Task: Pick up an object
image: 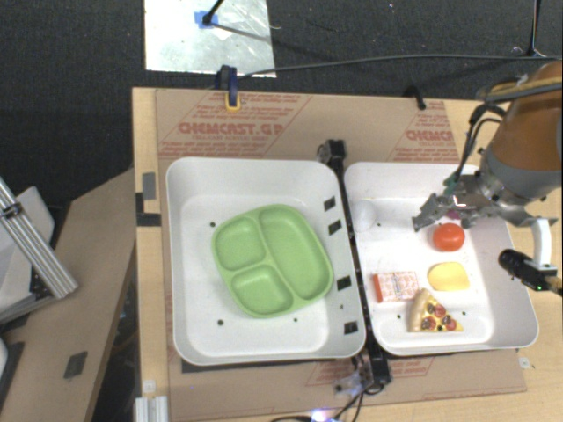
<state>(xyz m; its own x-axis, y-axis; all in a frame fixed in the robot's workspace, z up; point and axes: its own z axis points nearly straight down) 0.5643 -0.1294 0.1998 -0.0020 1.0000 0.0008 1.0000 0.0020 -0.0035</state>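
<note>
End effector above the right bin's toys.
The end effector (447, 207), grip state unclear, hovers just above-left of the round red plastic tomato (449, 236).

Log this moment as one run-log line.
arm: over right bin | gripper: just above red tomato | also there: yellow piece, pizza slice, red-white packet | left bin: green divided plate

The right bin (380, 200) has bare floor along its left and far sides. Toward its near right corner, a tomato (449, 236), a yellow piece (449, 276), a red-patterned packet (397, 285) and a pizza slice (432, 314) crowd together. A green tray (271, 259) covers the middle of the left bin (189, 236).
</note>
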